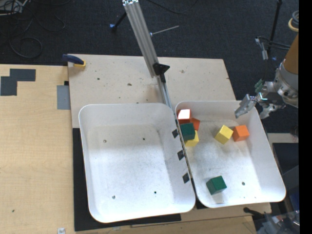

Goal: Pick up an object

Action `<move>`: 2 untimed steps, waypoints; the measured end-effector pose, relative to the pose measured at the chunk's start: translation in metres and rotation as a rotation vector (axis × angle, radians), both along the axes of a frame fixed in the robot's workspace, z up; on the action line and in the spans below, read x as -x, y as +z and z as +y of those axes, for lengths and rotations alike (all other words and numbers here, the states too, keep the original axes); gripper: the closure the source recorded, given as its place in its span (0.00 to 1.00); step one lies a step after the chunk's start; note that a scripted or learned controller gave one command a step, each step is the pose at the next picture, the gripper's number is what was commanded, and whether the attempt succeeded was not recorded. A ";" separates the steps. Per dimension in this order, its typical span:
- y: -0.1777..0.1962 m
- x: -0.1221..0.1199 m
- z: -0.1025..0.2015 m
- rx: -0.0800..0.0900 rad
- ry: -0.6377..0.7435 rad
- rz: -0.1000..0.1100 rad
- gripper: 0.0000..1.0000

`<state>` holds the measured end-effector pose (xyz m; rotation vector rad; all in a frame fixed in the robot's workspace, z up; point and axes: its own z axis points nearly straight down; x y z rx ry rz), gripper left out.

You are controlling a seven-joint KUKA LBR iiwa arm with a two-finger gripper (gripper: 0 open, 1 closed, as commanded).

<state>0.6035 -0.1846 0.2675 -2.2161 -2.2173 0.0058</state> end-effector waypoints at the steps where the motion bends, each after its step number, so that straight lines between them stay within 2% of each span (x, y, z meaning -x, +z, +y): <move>1: 0.003 -0.001 0.000 0.002 0.002 -0.004 0.00; 2: -0.041 -0.001 -0.001 0.001 -0.001 0.000 0.00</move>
